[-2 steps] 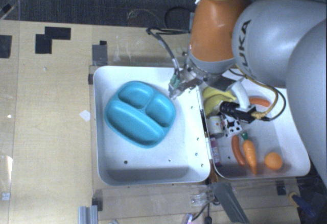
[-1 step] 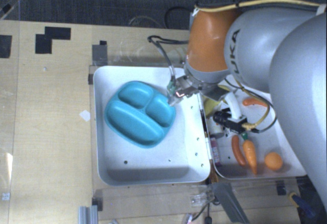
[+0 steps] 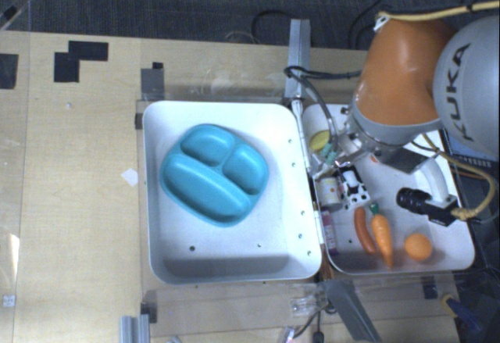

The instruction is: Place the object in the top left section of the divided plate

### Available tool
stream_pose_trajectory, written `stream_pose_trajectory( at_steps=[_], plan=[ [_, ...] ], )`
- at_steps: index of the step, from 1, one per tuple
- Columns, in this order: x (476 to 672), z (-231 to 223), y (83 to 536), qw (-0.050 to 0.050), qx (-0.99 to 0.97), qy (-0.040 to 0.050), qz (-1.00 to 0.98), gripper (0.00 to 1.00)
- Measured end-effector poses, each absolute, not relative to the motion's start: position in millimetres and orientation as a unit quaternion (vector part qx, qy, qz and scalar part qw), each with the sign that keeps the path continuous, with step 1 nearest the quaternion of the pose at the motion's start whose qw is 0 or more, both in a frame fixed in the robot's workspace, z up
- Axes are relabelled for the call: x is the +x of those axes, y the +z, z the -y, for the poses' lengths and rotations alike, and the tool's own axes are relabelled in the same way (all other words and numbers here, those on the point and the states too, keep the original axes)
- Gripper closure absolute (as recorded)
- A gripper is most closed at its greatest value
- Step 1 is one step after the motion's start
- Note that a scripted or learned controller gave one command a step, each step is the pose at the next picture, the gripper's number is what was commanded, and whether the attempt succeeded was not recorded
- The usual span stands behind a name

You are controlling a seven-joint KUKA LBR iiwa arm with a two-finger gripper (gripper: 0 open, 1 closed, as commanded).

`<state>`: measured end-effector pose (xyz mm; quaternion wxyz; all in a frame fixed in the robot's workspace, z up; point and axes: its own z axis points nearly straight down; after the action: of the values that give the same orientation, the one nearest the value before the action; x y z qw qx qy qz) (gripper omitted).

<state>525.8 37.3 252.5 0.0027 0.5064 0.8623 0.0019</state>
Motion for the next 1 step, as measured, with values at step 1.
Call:
stream_pose_trajectory(
  at_steps=[1],
  plan=[
    [667.9, -111.6, 185.4, 0.002, 0.475, 0.002, -0.88, 1.0]
  ],
)
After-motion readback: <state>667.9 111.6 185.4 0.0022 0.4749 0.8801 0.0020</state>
